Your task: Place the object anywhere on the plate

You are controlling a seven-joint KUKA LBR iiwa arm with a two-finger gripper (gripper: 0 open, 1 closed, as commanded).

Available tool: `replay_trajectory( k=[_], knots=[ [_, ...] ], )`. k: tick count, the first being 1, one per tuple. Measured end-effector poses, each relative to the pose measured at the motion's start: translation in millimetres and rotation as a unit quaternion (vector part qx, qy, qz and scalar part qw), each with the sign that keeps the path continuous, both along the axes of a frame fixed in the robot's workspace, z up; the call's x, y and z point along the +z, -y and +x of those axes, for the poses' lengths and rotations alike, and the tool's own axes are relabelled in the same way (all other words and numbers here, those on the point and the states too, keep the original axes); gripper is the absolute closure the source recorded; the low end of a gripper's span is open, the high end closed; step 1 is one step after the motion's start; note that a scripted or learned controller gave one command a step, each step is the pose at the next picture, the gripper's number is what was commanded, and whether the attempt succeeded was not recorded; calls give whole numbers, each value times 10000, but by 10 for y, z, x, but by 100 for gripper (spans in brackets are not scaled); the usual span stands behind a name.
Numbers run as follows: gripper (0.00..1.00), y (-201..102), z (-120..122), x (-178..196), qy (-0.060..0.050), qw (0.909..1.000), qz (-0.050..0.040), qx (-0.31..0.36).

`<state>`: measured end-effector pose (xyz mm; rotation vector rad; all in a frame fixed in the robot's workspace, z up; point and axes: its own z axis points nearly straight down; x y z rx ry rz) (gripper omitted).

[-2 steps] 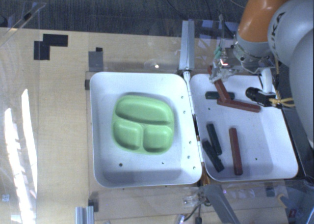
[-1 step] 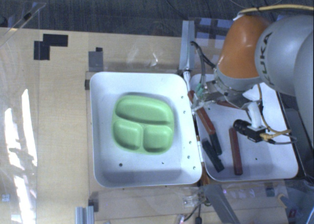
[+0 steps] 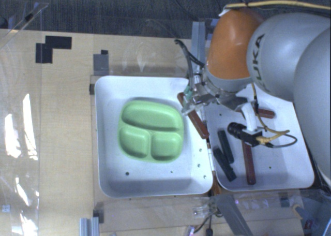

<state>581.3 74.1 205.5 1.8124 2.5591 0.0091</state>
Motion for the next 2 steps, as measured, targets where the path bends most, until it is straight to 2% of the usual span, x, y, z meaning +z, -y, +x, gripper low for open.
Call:
replay_trajectory(
  k=[1, 2],
  knots=[
    [100, -390, 169, -641, -24, 9997, -3, 258],
    [0, -386, 172, -635, -18, 9997, -2, 254]
  ],
)
